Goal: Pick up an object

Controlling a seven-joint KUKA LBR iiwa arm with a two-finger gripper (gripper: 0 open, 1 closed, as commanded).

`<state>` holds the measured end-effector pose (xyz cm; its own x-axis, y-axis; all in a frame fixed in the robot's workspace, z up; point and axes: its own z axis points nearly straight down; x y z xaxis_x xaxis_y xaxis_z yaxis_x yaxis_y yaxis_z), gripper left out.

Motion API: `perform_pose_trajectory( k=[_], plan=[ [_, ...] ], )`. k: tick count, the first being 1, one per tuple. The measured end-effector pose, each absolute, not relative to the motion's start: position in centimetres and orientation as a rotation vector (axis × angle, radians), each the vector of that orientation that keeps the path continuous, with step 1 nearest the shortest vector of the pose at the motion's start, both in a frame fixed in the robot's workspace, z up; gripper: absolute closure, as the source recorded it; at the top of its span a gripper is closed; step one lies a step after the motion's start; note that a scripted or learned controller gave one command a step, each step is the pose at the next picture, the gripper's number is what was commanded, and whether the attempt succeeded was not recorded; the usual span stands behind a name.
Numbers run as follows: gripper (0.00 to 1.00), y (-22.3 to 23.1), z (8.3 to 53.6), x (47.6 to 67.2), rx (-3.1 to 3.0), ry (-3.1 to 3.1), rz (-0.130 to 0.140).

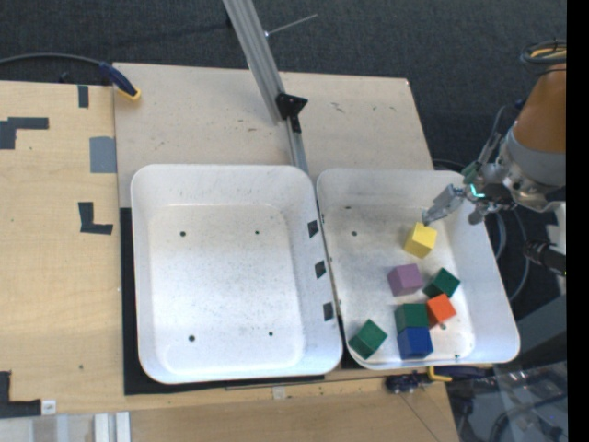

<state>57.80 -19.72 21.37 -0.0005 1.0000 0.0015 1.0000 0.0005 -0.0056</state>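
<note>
The right bin [368, 191] holds several small blocks. A yellow cube [421, 239] lies nearest the arm. Below it sit a purple cube [404, 279], a dark green cube [444, 283], an orange cube [442, 308], a green cube [412, 317] and a blue cube [415, 341]. Another green cube [369, 337] rests by the bin's near left corner. My gripper [453, 213] hangs over the bin's right part, just above and right of the yellow cube, open, with nothing between its fingers.
The left bin [221, 187] stands beside the right one, their rims meeting in the middle. A slanted metal pole [262, 53] crosses the bench behind the bins. Cables hang off the bench at the right.
</note>
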Motion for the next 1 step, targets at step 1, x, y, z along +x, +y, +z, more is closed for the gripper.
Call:
perform_pose_trajectory(
  k=[1],
  plan=[
    [0.00, -19.72, 21.63, 57.90, -2.219, -2.223, 0.001]
  ],
)
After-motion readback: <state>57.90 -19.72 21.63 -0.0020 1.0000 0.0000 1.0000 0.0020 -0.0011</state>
